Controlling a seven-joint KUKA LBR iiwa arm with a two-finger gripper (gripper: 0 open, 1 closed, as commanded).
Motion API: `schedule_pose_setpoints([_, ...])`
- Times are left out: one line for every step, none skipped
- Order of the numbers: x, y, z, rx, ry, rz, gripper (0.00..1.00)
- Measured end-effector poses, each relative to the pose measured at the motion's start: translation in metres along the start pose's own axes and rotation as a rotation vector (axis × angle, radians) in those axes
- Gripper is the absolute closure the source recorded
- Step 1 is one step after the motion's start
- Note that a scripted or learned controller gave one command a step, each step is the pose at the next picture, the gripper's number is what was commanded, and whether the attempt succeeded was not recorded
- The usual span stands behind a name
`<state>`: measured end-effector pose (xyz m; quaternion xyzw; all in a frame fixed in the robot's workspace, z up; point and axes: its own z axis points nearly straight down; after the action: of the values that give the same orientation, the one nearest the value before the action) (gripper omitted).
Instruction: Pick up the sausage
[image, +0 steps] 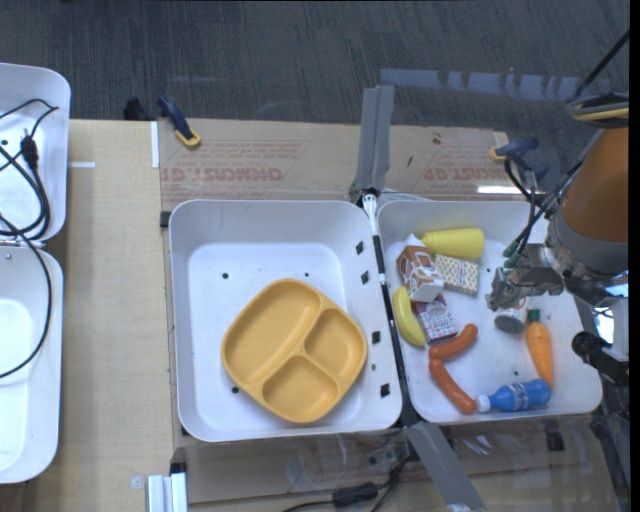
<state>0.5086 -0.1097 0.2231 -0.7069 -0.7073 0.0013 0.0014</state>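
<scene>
The sausage (452, 343) is lying mid right bin (590, 400), touching another sausage (452, 388) and just beside the banana (406, 316). The tool (510, 292) is hovering near the carrot (540, 350), grip state can't be told, so the wrong item is probably being risked.

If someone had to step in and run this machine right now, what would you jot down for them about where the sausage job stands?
End effector: hovering low over the right bin, near its right side; whether its fingers are open or shut cannot be told from this view. Nothing is seen held in it.

Sausage: lying in the right bin, left of and below the end effector, beside a small carton and a banana. A second sausage lies just below it, next to a blue bottle. A carrot sits just under the end effector.

Done: nothing lifted yet.
Left: move over a sausage, grasp it, lift.
</scene>
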Motion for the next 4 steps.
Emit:
schedule_pose_setpoints([0.017, -0.011, 0.104, 0.0, 0.0, -0.206, 0.0])
schedule_pose_setpoints([0.011, -0.024, 0.121, -0.025, -0.004, -0.248, 0.0])
schedule_pose_setpoints([0.009, -0.024, 0.122, -0.026, -0.007, -0.341, 0.0])
schedule_pose_setpoints([0.01, -0.024, 0.122, -0.027, -0.007, -0.339, 0.0])
